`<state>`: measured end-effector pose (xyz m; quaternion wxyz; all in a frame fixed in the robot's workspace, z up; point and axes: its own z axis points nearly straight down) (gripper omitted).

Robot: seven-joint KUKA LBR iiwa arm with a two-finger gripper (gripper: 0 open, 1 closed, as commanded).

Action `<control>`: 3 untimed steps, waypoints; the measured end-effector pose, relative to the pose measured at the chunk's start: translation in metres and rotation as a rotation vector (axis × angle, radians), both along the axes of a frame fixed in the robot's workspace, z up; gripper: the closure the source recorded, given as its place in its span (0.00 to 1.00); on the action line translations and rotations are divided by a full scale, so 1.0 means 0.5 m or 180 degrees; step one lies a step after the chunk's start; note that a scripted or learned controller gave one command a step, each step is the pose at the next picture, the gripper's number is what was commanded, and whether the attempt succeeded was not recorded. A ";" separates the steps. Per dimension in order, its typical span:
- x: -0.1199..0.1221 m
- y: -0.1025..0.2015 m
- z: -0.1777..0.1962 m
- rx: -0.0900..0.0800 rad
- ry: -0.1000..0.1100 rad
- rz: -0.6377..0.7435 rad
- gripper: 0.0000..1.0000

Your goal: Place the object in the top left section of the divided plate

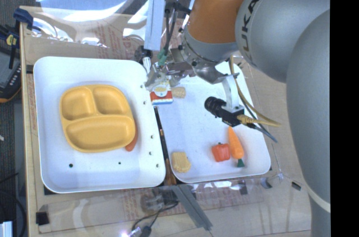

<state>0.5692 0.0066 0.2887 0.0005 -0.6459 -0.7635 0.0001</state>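
My hand (pixel 160 78) is down at the top-left corner of the right bin (pixel 193 126), right over a small red-and-white carton (pixel 161 97) w/ a little pale food piece (pixel 179 92) just beside it. I reckon the carton is the object I'm after — it sits directly under my fingertips, touching or nearly so. Can't tell how far open my fingers are; wrist hardware and cables crowd that spot, so I won't claim a grip.

The yellow divided plate (pixel 97 117) lies in the left bin (pixel 90 174), two small sections at the top, one long one below. Top-left section looks bare, so the target is ready. It's across the wall between the bins from me — short carry, prob. why I work this corner first.

Other bits in the right bin: a carrot (pixel 235 142) and a red pepper-like piece (pixel 221 152) near the bottom right, a tan cracker-ish item (pixel 180 162) at the bottom left. Something orange (pixel 130 146) peeks from under the plate's lower-right rim.
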 end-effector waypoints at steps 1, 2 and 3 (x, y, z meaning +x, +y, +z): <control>0.036 0.112 0.013 -0.0004 0.0004 -0.0308 1.00; 0.084 0.207 -0.153 -0.0009 0.0019 -0.0303 1.00; 0.118 0.336 -0.139 -0.0004 0.0005 -0.0840 1.00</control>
